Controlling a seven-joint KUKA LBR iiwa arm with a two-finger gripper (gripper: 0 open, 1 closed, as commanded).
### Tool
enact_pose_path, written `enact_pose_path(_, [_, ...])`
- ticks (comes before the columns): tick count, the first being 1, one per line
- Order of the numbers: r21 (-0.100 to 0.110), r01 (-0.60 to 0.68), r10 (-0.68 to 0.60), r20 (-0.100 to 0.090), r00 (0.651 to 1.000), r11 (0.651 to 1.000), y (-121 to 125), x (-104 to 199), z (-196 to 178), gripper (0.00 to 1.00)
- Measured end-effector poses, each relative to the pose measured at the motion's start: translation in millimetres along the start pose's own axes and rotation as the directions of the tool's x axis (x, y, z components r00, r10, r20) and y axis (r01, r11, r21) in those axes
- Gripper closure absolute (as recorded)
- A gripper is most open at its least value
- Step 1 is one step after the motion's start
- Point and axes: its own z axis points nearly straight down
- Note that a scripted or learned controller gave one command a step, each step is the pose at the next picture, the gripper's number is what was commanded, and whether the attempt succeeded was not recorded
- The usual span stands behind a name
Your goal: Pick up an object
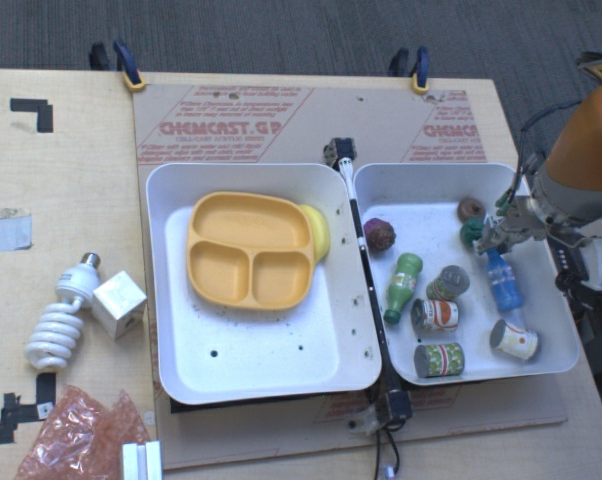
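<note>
Claw point(503, 230): positioned over the right bin point(556, 363), near its right wall, toward the far edge of the surface.
Claw state: cannot tell from this view.
Nearest object: blue bottle point(502, 281), lying flat directly below the claw, toward the near edge.
Long axis: runs far-to-near, tilted slightly toward the right wall; cap end is closest to the claw.
Neighbours: teal item point(470, 233) just beside the claw; white cup point(514, 340) just beyond the bottle's near end.
Judgement: a short descent should meet the bottle's upper end.

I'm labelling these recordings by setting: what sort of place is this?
Probably a robotics lab bench for grasping trials: two white bins sit on a clamped board, a grey-and-orange robot arm reaches over the right bin, and assorted test items include a blue bottle.
</note>
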Motion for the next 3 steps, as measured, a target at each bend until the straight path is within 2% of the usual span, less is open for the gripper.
enact_pose_path(1, [0.002,0.002,-0.002,-0.005,1.0,1.0,0.4,2.3,0.2,0.0])
enact_pose_path(2, [0.003,-0.002,0.002,0.001,1.0,1.0,-83.6,56.5,7.7,0.0])
enact_pose_path(3, [-0.004,-0.002,0.002,0.011,1.0,1.0,57.6,116.5,8.0,0.0])
